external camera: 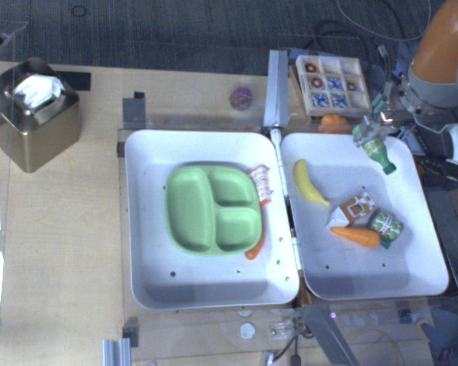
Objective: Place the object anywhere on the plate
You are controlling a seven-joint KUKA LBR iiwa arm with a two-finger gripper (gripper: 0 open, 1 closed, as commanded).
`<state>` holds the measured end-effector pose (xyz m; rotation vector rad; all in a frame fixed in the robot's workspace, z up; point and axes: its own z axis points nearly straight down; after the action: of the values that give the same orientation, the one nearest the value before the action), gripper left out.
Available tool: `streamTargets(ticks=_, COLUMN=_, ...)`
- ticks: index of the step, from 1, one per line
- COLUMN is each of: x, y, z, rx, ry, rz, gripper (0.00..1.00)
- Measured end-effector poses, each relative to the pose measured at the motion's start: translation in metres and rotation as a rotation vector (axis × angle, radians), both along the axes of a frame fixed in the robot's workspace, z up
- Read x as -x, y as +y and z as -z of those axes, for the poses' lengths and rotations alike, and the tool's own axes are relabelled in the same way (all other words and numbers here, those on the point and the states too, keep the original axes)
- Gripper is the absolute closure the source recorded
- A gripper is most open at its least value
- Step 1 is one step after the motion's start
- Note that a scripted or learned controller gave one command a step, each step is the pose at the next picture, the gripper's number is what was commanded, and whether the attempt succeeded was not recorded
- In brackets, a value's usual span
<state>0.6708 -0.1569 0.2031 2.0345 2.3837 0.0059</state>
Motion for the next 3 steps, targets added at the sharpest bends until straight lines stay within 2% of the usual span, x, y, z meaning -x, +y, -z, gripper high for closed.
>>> streamTargets(ticks=1, x=0.009, y=0.075, z=-0.016, rx=-0.003, ry=0.001, rz=0.035, gripper=1.0)
streamTargets(ticks=2, x=0.039, y=0.156, z=0.018, rx=-0.004, ry=0.004, rz=0.069, gripper=1.0)
streamTargets(ticks=3, x=0.078, y=0.237, z=0.018, rx=-0.005, ry=0.005, rz=0.08, gripper=1.0)
